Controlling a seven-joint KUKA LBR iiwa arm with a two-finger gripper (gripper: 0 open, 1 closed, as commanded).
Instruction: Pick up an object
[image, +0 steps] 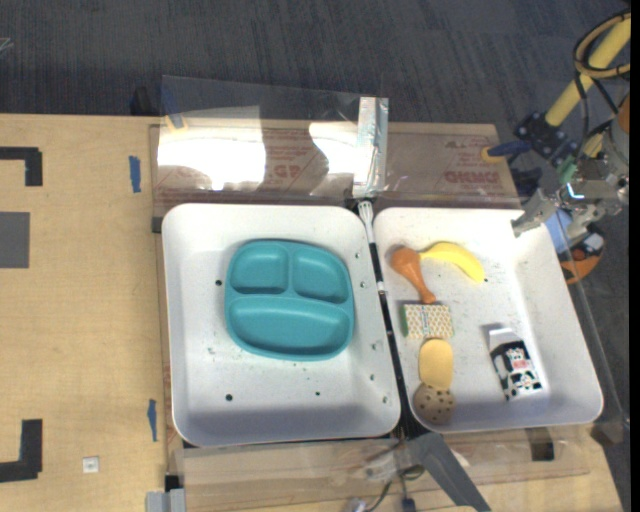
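Tool (528, 222) hovered at the frame's right, over the right bin's (560, 270) upper edge; its state could not be told. Banana (455, 260) lay nearby.

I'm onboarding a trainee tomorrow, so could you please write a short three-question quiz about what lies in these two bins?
1. True or false: the teal divided tray lies in the right bin.
2. Multiple choice: which object lies nearest the banana? A) the small black-and-white box B) the orange carrot-like toy C) the tan perforated spatula
3. Fill in: the patterned square card lies just above the ____.

Key
1. False; it lies in the left bin.
2. B; the toy touches or nearly touches the banana.
3. Spatula.
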